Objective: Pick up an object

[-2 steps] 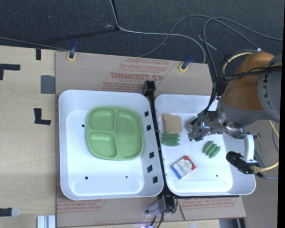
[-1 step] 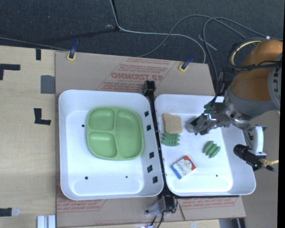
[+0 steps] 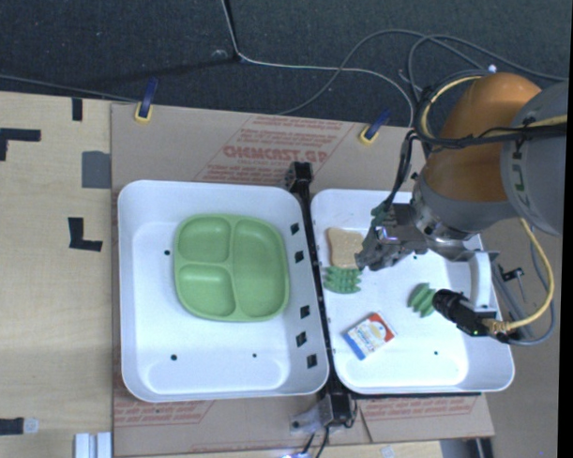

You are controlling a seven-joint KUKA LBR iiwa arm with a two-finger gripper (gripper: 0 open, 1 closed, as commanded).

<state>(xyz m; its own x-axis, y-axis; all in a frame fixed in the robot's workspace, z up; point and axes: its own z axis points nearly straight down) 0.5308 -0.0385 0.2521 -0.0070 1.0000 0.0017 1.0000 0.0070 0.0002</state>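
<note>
Camera view, looking down at a slant: two shallow white bins sit side by side on a brown cardboard sheet [image 3: 271, 148] laid over the bench. Left bin [image 3: 139, 293] holds a green divided plate [image 3: 232, 267] with three compartments, lying flat near the bin's middle. Right bin [image 3: 450, 370] holds four loose items: a tan bread-slice toy [image 3: 341, 246] near its left wall, a green ridged piece [image 3: 342, 279] just below that and touching it or nearly so, a smaller green leafy piece [image 3: 422, 299] further right, and a small packet [image 3: 369, 335] printed in blue, white and red (lying tilted) toward the bin's front.

Reaching in from the right, the grey arm with its orange band [image 3: 478, 127] hangs over the right bin. Its gripper [image 3: 378, 252] sits low, just beside the right edge of the bread-slice toy. Whether the gripper is spread or closed cannot be told from this angle, since its dark body blurs into shadow, and nothing can be seen held by it. All four items rest on the bin floor. Black cables [image 3: 368, 57] trail across the dark surface behind the bench.
</note>
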